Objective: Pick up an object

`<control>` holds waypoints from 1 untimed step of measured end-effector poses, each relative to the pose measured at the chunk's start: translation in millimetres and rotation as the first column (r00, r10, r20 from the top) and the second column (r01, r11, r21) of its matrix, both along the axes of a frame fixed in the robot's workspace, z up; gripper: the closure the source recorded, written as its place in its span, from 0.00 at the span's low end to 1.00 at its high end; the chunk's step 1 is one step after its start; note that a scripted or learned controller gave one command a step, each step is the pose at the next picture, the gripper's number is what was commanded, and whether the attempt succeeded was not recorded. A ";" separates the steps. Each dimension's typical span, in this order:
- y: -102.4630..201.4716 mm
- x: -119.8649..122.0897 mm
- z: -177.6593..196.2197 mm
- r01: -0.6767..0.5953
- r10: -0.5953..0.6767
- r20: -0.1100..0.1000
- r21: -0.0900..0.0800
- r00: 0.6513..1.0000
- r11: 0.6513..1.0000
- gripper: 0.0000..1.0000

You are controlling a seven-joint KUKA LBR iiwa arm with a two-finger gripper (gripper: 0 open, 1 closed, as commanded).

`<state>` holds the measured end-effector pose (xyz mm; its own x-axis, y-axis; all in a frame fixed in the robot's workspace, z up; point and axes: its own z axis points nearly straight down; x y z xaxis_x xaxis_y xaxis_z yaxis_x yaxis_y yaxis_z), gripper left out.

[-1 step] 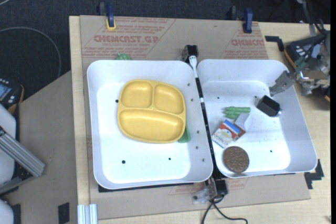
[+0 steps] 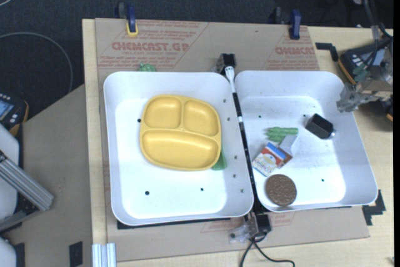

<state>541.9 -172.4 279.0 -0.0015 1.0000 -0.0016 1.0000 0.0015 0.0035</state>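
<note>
Gripper (image 2: 356, 97) hung at right bin (image 2: 350, 153) far edge, finger state unclear. Nothing lifted: black block (image 2: 319, 126), green toy (image 2: 280, 132), small carton (image 2: 271, 158), brown disc (image 2: 280, 189) lay inside. Grasp remained undone.

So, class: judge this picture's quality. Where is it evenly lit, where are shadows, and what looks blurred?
Camera view: soft, even light on both white bins, no harsh glare; faint shadows beneath the yellow divided plate and black block; the gripper at the right edge looks smeared and indistinct; the small carton's print is too small to read.
</note>
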 end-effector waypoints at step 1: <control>66.7 -7.8 3.0 -0.006 0.006 -0.005 0.005 1.000 1.000 1.00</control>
